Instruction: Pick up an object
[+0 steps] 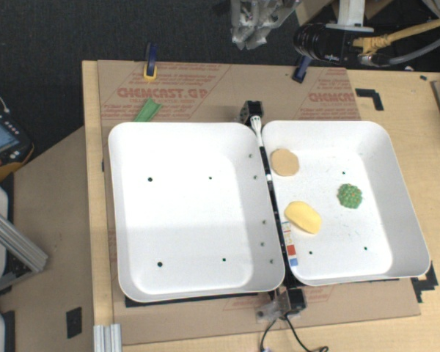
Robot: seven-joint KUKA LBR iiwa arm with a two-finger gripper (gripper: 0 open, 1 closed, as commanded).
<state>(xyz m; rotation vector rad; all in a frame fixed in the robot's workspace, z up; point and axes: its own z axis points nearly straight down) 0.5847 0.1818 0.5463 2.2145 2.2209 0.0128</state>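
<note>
tan round disc (284, 162) — flat, right bin's upper left, near the divider | yellow lump (303, 217) — below it, lying at a slant | green knobbly ball (349, 196) — right of both, apart

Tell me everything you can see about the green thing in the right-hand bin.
The green object is a small, roundish, bumpy clump, dark green with lighter speckles, looking like a broccoli floret or a fuzzy ball; its material cannot be told. It lies on the floor of the right bin, toward that bin's right side, about halfway up. It touches nothing but the bin floor. The yellow piece lies apart to its lower left, and the tan round piece apart to its upper left.
</note>
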